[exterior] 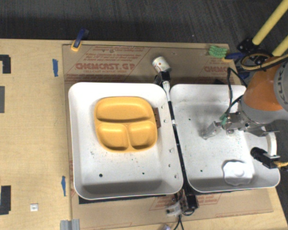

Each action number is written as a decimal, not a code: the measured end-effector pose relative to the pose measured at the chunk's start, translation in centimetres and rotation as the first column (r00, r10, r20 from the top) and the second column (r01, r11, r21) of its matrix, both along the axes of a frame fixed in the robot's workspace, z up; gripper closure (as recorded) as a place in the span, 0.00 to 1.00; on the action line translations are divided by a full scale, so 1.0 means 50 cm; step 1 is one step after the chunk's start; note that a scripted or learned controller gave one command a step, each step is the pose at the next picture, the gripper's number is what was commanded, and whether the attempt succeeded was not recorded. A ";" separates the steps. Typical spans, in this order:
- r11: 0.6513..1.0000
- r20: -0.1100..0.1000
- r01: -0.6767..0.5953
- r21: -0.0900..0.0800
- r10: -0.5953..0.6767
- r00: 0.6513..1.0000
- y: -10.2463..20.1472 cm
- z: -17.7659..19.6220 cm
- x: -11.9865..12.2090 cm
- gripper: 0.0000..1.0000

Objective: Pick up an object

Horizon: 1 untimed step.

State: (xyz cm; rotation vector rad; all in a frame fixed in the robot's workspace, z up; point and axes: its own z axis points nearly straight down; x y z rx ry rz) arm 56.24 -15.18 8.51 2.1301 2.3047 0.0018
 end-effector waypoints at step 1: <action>0.988 -0.005 0.152 0.018 -0.152 0.988 -0.074 0.002 0.055 0.00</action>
